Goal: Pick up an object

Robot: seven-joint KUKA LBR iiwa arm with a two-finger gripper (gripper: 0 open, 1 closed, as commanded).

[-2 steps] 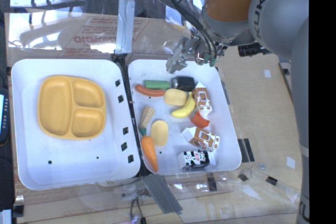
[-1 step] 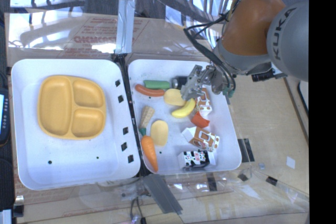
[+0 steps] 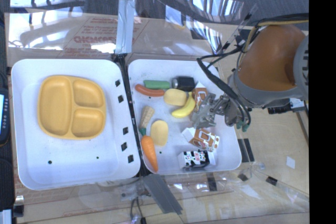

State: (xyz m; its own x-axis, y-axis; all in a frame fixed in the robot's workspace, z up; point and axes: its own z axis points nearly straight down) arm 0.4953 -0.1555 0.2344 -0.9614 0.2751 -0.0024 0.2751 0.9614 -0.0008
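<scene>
Arm nearest; we log end effector over right bin clutter by banana, finger state indeterminable. Risk: crowded items slip aside.

right bin crowded, yellow tray unobstructed

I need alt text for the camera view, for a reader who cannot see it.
A grey robot arm with an orange band reaches from the right, its gripper low over the right white bin of toy food, beside a yellow plastic banana. The left white bin holds a yellow divided tray.
</scene>
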